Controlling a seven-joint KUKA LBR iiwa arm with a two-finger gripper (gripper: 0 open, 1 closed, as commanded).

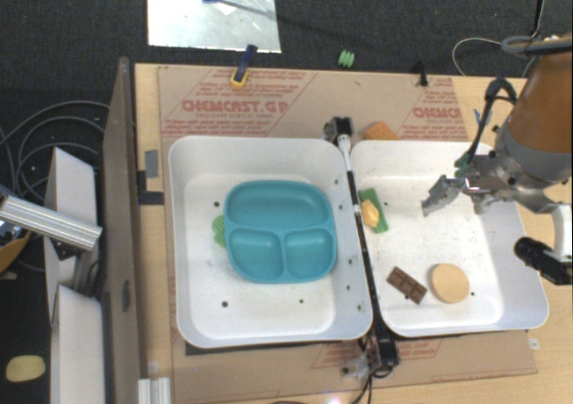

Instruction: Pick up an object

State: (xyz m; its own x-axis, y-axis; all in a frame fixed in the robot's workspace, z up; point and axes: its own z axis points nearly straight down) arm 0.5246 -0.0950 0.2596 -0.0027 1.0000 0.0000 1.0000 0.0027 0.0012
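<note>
the claw hung spread over the right bin, holding nothing; it might miss the cookie near the bin's front.

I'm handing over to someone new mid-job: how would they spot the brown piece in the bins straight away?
Start at the right bin, the one the arm reaches over. Along its near edge lie two things side by side: a round tan disc and, to its left, the brown piece. It is the dark, flat, rectangular bar, the only dark thing there.

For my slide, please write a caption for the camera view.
Gripper hovers over the right bin, above a chocolate bar and round cookie.
</note>
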